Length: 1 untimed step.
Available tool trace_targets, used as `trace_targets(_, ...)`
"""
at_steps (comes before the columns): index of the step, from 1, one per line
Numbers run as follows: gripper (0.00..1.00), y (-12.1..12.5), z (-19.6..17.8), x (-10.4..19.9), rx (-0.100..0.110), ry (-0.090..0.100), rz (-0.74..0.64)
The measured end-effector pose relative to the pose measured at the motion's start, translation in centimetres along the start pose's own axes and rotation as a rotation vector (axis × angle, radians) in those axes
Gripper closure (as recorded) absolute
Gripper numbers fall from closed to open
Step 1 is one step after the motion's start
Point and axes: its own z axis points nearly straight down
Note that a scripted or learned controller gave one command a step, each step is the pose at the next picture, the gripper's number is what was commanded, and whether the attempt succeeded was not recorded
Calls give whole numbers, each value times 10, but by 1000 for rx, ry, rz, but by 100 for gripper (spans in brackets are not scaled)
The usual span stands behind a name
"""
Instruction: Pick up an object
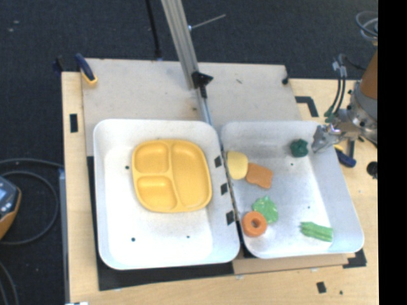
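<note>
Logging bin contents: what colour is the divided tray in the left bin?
Yellow; the divided tray shows plainly in the camera view.

in the right bin (331,170) lie a dark green ball (299,148), a pale yellow piece (237,165) touching an orange-brown block (259,176), an orange ring (254,223) against a green leafy piece (266,208), and a green pod (317,231).

bench (140,88) | left bin (108,189) | right bin (337,189) side by side
</note>
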Motion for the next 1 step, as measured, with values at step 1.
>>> trace_targets(1,100,4,8,54,7,3,-3)
